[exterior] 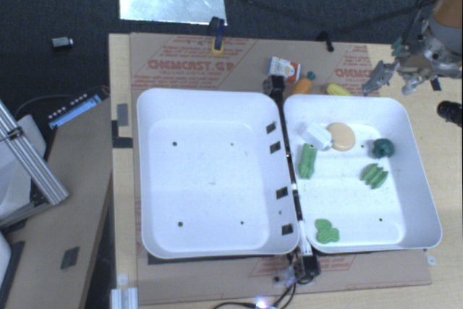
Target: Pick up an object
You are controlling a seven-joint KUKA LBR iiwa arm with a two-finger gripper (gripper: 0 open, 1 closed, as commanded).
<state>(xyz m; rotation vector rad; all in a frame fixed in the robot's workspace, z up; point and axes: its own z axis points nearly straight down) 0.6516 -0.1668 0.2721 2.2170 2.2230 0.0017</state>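
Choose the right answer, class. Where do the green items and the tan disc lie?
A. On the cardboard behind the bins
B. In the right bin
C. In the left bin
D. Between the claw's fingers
B: the tan disc and the green items, such as one, lie in the right bin.

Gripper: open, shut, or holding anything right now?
Gripper: open, nothing between its fingers, above the far edge of the right bin.

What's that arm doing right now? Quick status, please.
Gripper open, nothing between its fingers, above the right bin's far rim. Six small objects lie in that bin, untouched. Nothing blocks the way down.
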